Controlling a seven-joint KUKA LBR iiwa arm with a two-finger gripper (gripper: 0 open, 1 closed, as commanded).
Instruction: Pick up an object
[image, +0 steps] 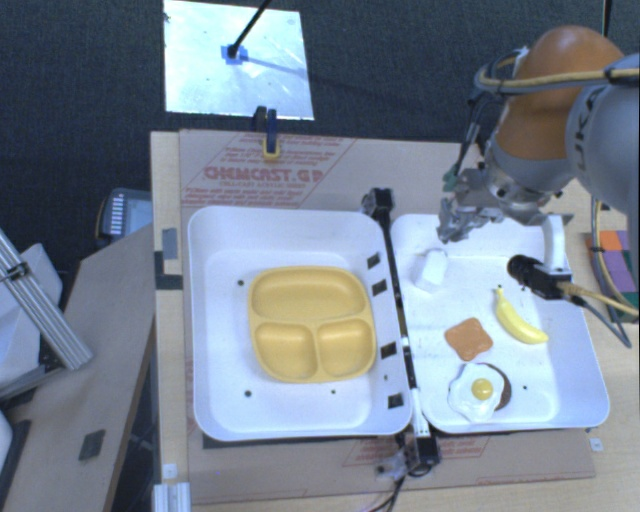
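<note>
Where the right bin (565, 395) comes closest to the camera, a fried egg (476, 393) lies on top of something dark and round (501, 390). The egg hides most of that dark thing, so I cannot tell what it is. Just behind the egg sits a piece of toast (468, 338). A banana (520, 319) lies to the right of the toast, a little apart from it.

In the left bin (215, 300) a yellow plate (305, 322) with three parts lies flat in the middle.

Farther back in the right bin, near its left wall, lies a small white block (432, 268). It is white on white, so its shape is hard to make out.

The hand (453, 228) hangs over the back left corner of the right bin. The white block is just in front of the hand and a bit to the left, close to it but not in it. The tip of the hand is dark and blurry, and I cannot tell if it is wide or narrow. Nothing can be seen held in it. The big grey and orange arm (560, 90) is cut off by the right edge.

Both bins rest on a brown surface (330, 165) with red letters, partly hidden under the bins.
</note>
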